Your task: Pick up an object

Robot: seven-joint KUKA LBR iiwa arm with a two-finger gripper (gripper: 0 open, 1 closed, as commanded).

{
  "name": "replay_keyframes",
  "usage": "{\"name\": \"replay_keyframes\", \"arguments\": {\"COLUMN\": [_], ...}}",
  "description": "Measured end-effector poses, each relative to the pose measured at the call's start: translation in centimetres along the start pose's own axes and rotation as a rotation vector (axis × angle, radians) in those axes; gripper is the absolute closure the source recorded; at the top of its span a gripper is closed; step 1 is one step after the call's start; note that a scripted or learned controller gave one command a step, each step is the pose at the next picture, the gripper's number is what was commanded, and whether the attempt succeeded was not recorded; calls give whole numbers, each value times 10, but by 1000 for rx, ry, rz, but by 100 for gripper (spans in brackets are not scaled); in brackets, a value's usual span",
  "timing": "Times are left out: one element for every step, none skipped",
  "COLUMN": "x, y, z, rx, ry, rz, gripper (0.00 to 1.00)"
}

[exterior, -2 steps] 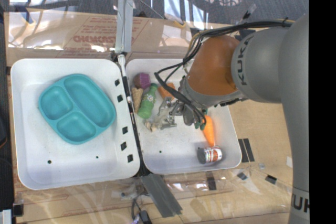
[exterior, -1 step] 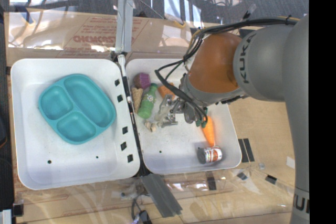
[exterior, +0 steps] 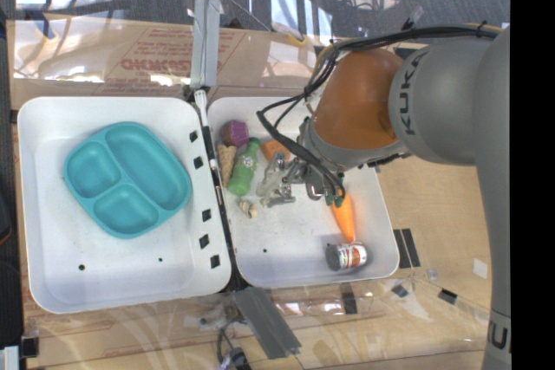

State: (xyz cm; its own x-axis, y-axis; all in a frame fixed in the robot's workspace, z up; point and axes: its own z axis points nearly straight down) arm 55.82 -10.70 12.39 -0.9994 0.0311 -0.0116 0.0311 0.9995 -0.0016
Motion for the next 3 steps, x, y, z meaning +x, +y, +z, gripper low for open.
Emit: {"name": "replay_keyframes", "arguments": {"x": [-43, -65, 13], "y": [-59, -102, -74], "z": [33, -185, -141], "rx": [-2, 4, -4], "ry": [10, -2, 12], "rz": [-212, -227, -283], "gripper": [100, 100, 100]}}
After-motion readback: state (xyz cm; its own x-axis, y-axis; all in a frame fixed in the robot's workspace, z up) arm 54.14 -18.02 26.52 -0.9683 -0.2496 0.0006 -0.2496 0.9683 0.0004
